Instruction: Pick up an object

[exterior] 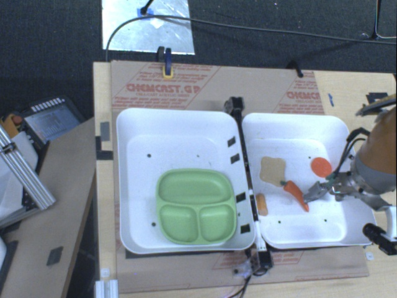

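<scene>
Claw (315, 193), low in the right bin (335, 231) with fingers spread open and nothing between them, sits just right of the orange carrot (295, 194) lying beside a tan piece (272, 169), so the approach looks underway and closing squarely around the carrot comes next.

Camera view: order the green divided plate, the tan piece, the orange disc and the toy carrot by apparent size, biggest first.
1. green divided plate
2. tan piece
3. toy carrot and orange disc: long and thin versus round, too alike to rank.
</scene>
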Controlling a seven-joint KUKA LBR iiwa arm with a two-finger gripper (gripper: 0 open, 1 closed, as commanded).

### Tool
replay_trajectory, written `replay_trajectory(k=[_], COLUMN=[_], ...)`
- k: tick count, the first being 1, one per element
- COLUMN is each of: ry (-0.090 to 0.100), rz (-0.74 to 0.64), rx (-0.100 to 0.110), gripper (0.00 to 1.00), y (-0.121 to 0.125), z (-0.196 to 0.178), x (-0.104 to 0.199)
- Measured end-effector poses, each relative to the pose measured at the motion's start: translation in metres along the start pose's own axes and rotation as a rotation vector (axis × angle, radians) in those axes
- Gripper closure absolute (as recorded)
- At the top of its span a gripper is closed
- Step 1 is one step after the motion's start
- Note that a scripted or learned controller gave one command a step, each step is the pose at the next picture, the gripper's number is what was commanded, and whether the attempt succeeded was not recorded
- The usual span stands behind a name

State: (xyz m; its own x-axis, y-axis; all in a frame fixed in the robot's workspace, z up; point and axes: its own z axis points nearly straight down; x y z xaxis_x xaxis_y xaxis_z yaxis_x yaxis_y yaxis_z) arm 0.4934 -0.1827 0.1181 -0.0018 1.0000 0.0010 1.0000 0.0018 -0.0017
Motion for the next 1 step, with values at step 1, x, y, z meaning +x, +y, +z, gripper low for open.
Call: replay_trajectory(k=[1], ry=[0.0], rz=[0.002], rx=[-0.001], gripper=[0.0], y=[0.0004], z=[0.0352], x=[0.0003])
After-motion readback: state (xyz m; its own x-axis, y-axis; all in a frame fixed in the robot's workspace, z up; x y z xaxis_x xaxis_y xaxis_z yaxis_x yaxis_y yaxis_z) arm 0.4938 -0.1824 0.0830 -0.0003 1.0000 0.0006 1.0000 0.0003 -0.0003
